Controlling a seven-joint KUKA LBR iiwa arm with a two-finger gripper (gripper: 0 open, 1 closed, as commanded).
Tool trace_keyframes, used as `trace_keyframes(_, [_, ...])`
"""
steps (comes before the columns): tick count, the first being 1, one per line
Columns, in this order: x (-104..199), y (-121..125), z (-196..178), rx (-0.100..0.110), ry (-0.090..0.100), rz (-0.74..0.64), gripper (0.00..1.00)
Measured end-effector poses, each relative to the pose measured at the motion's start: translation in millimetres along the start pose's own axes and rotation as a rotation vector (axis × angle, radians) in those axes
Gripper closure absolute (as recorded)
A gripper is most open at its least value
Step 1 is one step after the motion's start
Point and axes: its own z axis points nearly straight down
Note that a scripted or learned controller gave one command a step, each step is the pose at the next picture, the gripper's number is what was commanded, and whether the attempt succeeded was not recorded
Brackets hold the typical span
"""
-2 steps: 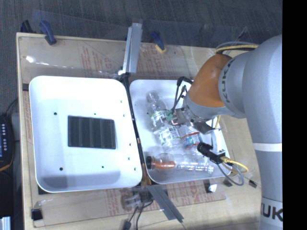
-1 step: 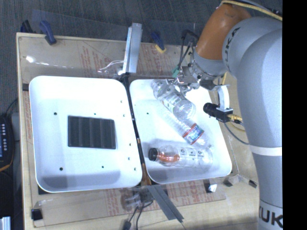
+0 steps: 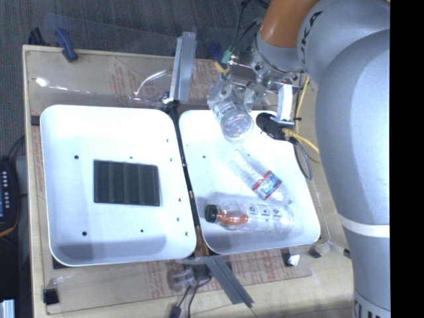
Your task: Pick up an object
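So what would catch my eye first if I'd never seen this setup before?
Probably the big grey arm with its orange band, reaching in from the right over the right bin. Near its gripper is a clear plastic cup. Two clear bottles lie in that bin.

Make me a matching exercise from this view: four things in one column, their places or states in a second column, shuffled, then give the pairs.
Things:
1. dark ribbed panel
2. bottle with the black cap
3. bottle with the red and blue label
4. clear cup

Places or states:
A. lifted over the right bin's far edge, by the gripper
B. lying along the right bin's near wall
C. lying at a slant in the middle of the right bin
D. flat in the left bin

Pairs: 1-D, 2-B, 3-C, 4-A
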Motion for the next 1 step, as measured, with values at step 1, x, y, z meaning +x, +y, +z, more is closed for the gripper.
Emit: trace_keyframes(1, [-50.9, 10.6, 63.1, 0.004, 0.0, -0.251, 1.0])
